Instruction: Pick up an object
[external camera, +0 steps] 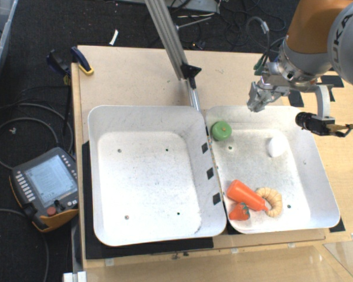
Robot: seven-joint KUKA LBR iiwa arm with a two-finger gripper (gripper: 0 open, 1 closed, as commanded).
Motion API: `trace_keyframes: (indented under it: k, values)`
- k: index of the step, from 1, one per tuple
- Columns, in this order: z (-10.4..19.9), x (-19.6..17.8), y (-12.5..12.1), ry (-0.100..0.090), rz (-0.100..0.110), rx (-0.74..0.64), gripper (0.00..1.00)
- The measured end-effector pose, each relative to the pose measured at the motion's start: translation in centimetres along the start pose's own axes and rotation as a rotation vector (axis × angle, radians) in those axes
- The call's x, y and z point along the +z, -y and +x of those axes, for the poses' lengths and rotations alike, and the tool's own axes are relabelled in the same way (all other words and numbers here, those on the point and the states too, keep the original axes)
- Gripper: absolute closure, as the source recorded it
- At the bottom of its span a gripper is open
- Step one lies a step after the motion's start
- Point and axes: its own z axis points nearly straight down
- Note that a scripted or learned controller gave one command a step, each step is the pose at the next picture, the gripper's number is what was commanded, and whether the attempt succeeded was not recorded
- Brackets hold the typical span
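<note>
Robotics lab, plywood bench (141,75) with two white bins (106,122), teach pendant (44,187) on dark floor at nine o'clock, loose cables (12,134), aluminium camera strut (167,34) at twelve o'clock

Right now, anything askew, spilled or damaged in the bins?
Nothing stands out. The right bin holds a green round piece, a white piece, an orange carrot with a red piece against it, and a tan curved piece, all lying loose inside. The gripper hovers over that bin's far edge.
</note>
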Motion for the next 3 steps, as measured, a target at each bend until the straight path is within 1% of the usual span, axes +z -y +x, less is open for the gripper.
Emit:
trace_keyframes:
  k: [1,2,3]
  values:
    - [6.0,1.0,0.8,0.0,0.005,0.0,1.0]
    - [11.8,1.5,0.0,0.0,0.002,-0.001,1.0]
    - [17.0,4.3,0.7,0.0,0.006,0.0,1.0]
